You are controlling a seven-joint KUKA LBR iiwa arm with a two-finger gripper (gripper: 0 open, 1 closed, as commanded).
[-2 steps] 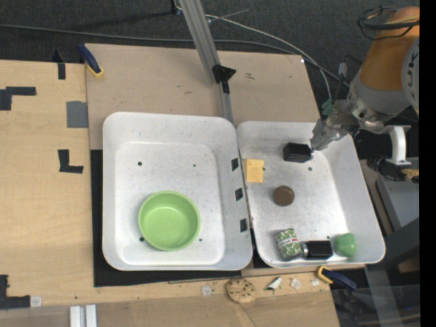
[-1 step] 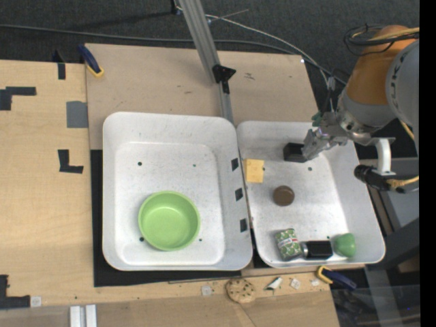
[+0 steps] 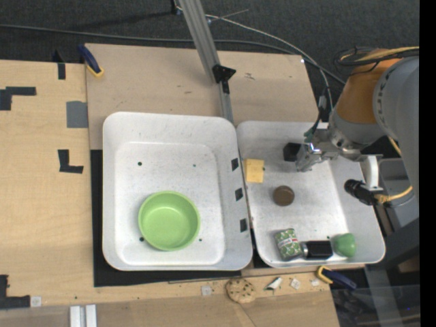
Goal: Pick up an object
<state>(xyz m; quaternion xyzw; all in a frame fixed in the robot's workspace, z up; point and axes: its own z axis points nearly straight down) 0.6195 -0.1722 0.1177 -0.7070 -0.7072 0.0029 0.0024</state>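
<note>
Tool [image 3: 304,157] over the right bin [image 3: 354,251]

Its grip state cannot be told. The brown disc [image 3: 284,195] lies just below it, the yellow block [image 3: 255,170] to its left.

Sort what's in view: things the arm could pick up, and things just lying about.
For the job:
claw
yellow block
brown round piece
green patterned box
black bar
green lump
green bowl

Lying about:
blue-and-yellow clamp
cookie-like disc
</note>
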